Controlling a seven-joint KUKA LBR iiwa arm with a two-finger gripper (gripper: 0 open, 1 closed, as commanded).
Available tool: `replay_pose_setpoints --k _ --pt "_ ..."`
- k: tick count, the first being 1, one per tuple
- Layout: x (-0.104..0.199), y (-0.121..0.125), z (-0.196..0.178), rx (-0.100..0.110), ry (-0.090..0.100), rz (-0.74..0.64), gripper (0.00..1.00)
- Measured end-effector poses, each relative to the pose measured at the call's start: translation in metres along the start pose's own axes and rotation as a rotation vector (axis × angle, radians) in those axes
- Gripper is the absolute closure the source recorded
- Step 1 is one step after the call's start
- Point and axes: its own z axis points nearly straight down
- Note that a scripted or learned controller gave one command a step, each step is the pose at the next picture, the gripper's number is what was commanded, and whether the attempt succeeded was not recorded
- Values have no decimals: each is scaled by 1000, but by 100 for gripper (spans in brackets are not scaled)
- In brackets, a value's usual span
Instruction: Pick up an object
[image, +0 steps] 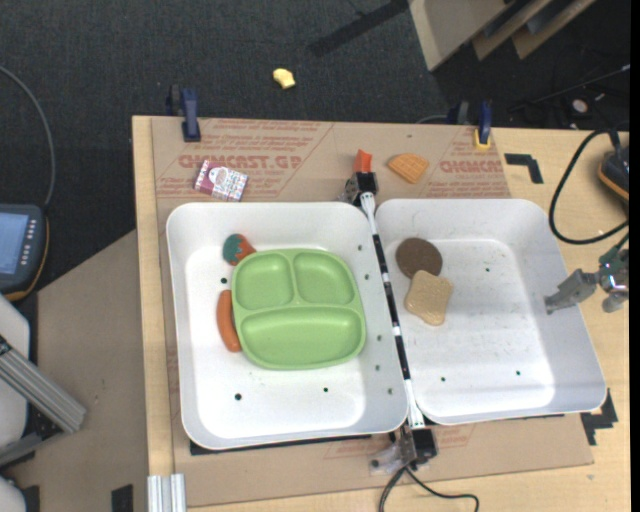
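Tan bread slice and brown round disc lie touching in the right bin, well apart from the claw, on its far side across the bin floor. Claw sits at the bin's right rim w/ nothing between its fingers; can't tell if open or closed. Beyond, left bin holds green divided plate w/ orange sausage-like piece beside it.

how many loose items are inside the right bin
2: a round brown disc near the right bin's upper left corner, and a tan bread slice just below it, touching or slightly overlapping it. Nothing looks hidden.
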Motion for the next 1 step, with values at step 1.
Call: replay_pose_setpoints --k 1 --pt "87 -4 72 8 7 -8 0"
